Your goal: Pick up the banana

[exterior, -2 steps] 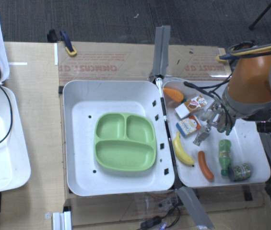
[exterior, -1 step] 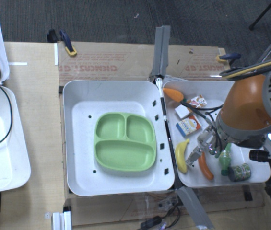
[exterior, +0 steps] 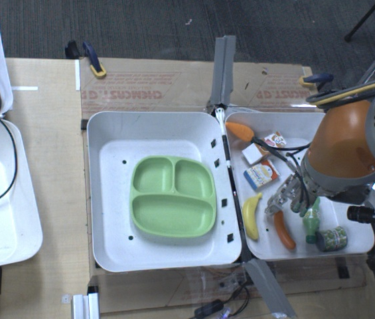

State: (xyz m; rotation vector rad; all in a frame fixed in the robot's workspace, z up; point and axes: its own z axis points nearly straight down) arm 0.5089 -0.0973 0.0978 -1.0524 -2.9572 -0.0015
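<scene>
1. The banana [exterior: 250,216] lies in the right bin [exterior: 360,243], in the lower middle-right of the frame, close against that bin's left wall. Its long axis runs nearly top to bottom in the picture, with a slight bow.
2. The gripper [exterior: 285,199] hangs just to the right of the banana and slightly above its midpoint in the frame. Its metal parts overlap too much for me to tell how far apart they stand, and nothing is visibly held between them.
3. My judgement: the coming move turns on a short shift toward the frame's left, with the closing direction set across the banana's narrow width.
4. A hot dog [exterior: 283,230] lies just right of the banana, almost parallel to it and directly below the gripper, so it could be taken by mistake.
5. A small carton [exterior: 261,174] sits just above the banana's top end, and a green bottle [exterior: 311,222] and a can [exterior: 332,238] lie farther right.
6. The left bin [exterior: 101,178] holds a green divided plate [exterior: 173,197], well apart from the work.
</scene>
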